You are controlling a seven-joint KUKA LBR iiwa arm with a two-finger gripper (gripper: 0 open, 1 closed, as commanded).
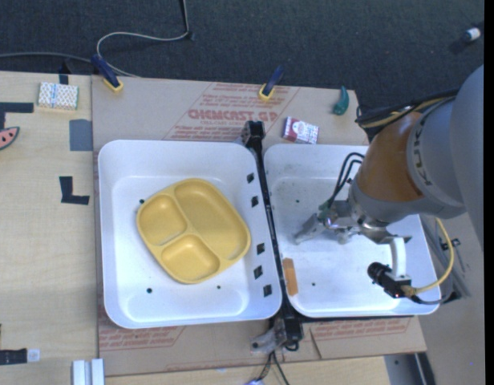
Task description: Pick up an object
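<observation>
Yellow tray [192, 229], just one, fills the left bin [119, 295]; fingers [305, 232] spread, grasping nothing.

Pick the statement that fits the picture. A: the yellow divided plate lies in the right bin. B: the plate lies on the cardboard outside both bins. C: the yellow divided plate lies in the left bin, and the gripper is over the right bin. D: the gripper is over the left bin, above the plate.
C: the yellow divided plate lies in the left bin, while the gripper is over the right bin.
</observation>
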